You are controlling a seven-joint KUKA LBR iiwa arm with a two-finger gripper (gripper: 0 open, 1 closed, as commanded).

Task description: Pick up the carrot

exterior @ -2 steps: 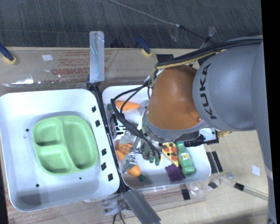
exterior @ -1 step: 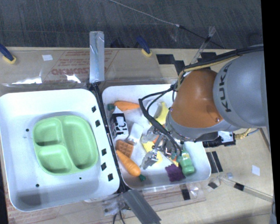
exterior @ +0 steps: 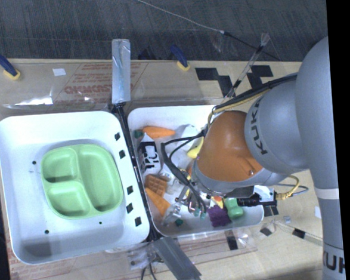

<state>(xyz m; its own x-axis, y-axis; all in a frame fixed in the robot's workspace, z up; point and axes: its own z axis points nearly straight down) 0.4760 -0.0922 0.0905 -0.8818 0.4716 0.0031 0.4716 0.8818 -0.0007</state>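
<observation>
Grey KUKA arm with orange wrist band (exterior: 223, 151) sits over the right white bin (exterior: 161, 114); two-finger gripper (exterior: 188, 204) is low at the bin's 6 o'clock among clutter, grip state unreadable. Orange tapered carrot (exterior: 158, 131) lies at the bin's 11 o'clock, well apart from the gripper. Green three-compartment plastic tray (exterior: 81, 180) sits in the left white bin (exterior: 19, 132).

Two white bins (exterior: 10, 178), one green divided plate (exterior: 81, 180), one carrot (exterior: 158, 131), two blue clamps (exterior: 5, 65).

Fixed overhead slant on both bins (exterior: 10, 178)
</observation>
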